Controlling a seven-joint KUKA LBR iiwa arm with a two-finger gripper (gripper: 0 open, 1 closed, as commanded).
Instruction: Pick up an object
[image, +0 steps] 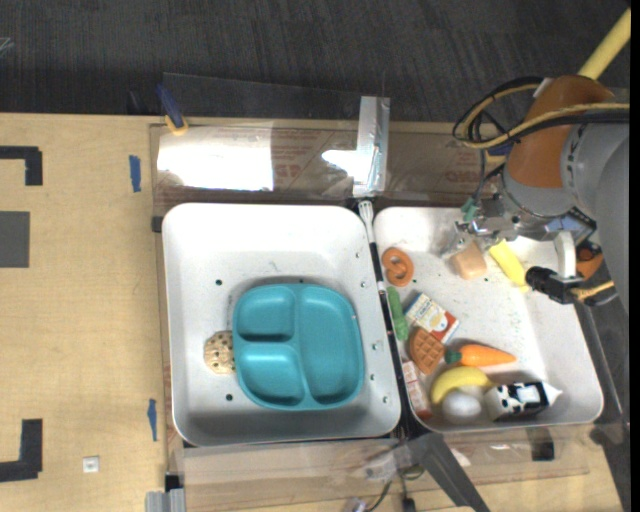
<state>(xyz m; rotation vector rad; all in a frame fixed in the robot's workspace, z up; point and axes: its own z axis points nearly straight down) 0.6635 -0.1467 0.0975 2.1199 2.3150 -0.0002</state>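
2 bins face you, and the gripper hangs low at the far end of the right bin, just above a tan block (its opening I cannot tell), so you are at the reach step and next need a short descent onto it.

The arm fills the upper right of the frame, a rounded grey body with a smooth, dull shell. An orange band wraps it, curved and glossy, with a paler orange dome above. Black and yellow cables loop out from the band in wide arcs toward the left. Lower, at centre right, the gripper is a cluster of small silvery metal parts. A black stub with a white collar juts out at the right edge.
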